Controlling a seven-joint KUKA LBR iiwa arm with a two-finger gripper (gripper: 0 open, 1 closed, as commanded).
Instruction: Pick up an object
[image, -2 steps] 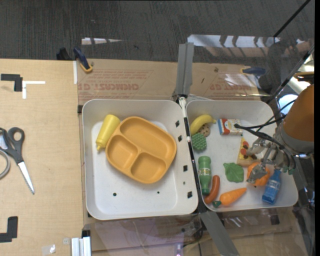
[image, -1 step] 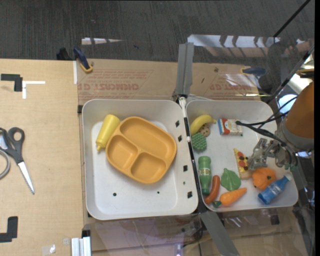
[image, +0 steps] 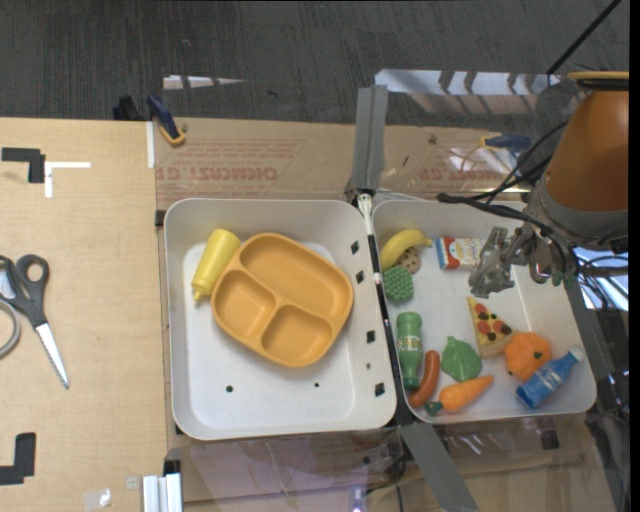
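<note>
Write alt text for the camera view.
The gripper hovers over the right bin, above toy food: pizza slice, banana, carrot, orange. The left bin holds a yellow divided plate and yellow bottle.

Smooth white plastic bins (image: 190, 330); glossy orange plastic tray (image: 283, 298); pale matt wood counter (image: 80, 300); brown cardboard (image: 250, 165); bare grey metal hand (image: 492, 272); steel-bladed scissors (image: 40, 315).

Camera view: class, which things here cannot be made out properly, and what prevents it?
- Gripper: finger state unclear, blurred metal from above.
- Yellow bottle: lower side hidden by the orange divided plate.
- Green bottle: label too small.
- Arm: cut off at the right.
</note>
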